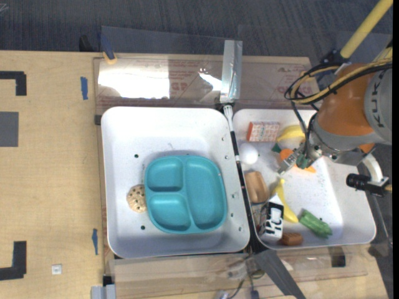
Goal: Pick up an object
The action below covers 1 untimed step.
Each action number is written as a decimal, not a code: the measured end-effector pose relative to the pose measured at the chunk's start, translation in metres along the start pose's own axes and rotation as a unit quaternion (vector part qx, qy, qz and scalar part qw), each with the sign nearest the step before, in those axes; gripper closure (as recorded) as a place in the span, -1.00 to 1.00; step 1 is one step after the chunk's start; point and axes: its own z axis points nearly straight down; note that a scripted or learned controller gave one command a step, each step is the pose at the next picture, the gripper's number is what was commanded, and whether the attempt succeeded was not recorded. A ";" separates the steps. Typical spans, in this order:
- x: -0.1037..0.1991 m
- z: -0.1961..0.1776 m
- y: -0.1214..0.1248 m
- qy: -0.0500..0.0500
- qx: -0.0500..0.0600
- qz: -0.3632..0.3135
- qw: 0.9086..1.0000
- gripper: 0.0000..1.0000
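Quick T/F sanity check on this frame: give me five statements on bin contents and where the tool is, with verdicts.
1. The teal divided tray lies in the left bin. True.
2. A cookie sits inside one of the tray's compartments. False: it lies on the bin floor against the tray's left edge.
3. The tool is over the right bin. True.
4. The green item is at the far end of the right bin. False: it lies near the bin's near edge, toward its right side.
5. The white ball sits close to the divider between the bins. True.
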 end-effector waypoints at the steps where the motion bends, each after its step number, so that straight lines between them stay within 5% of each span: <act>1: 0.003 0.009 0.010 0.001 0.003 0.091 0.996 1.00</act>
